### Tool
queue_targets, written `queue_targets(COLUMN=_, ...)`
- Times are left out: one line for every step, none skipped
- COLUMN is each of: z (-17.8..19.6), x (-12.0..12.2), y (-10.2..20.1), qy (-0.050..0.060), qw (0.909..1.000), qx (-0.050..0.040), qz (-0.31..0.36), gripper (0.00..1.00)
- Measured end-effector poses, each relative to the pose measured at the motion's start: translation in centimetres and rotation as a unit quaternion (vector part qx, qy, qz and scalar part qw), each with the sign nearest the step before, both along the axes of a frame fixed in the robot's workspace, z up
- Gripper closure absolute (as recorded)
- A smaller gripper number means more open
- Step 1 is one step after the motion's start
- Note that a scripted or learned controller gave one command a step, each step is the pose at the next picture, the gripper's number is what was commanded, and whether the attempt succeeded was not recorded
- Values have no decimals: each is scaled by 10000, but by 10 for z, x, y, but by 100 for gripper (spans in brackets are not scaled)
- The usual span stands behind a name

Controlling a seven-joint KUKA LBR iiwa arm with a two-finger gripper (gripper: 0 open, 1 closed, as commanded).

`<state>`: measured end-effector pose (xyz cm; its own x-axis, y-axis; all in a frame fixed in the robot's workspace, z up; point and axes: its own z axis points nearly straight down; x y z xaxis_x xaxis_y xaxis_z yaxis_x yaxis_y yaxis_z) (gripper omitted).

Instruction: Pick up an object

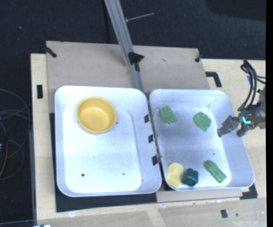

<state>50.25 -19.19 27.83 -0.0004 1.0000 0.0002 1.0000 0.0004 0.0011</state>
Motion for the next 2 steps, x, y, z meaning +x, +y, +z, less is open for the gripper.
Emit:
queue_targets(z=0, x=0, y=0, qy=0, qw=10000, qx=0, qz=0, gripper=0)
queue_targets(z=-50, x=-10, y=1, qy=22, qw=10000, qx=0, qz=-7, gripper=0)
